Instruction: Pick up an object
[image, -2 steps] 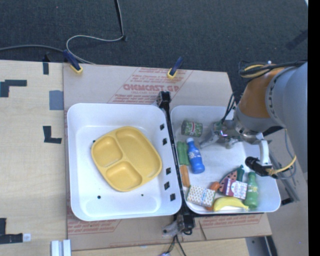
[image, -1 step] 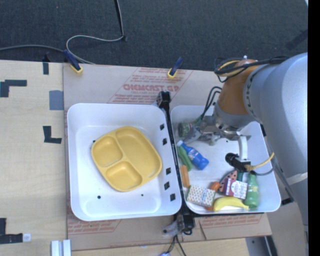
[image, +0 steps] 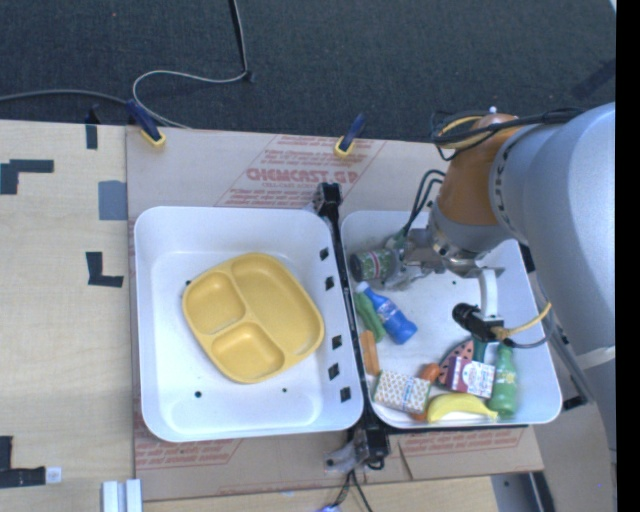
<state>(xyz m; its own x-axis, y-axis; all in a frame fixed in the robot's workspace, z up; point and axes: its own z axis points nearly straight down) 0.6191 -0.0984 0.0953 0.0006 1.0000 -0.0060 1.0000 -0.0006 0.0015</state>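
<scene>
Your nearest candidate is the can (image: 372, 265), lying on its side at the upper left of the right bin (image: 545, 400), just beside the divider. The pincer (image: 402, 268) sits right against the can's right end; you can't tell whether it's open or closed, nor whether it touches the can. Below the can you have the blue bottle (image: 390, 317), tilted, with a green piece (image: 366, 314) along its left and an orange stick (image: 370, 352) under that. Along the bin's lower edge lie a patterned pouch (image: 401, 391), a banana (image: 460, 407), a printed box (image: 470, 372) and a green bottle (image: 503, 379), packed close together. The arm (image: 545, 195) covers the bin's upper right. In the left bin (image: 160, 330) rests a yellow tray (image: 252, 316) with three compartments. Both bins stand on cardboard (image: 290, 175) on the tabletop (image: 50, 330)
</scene>
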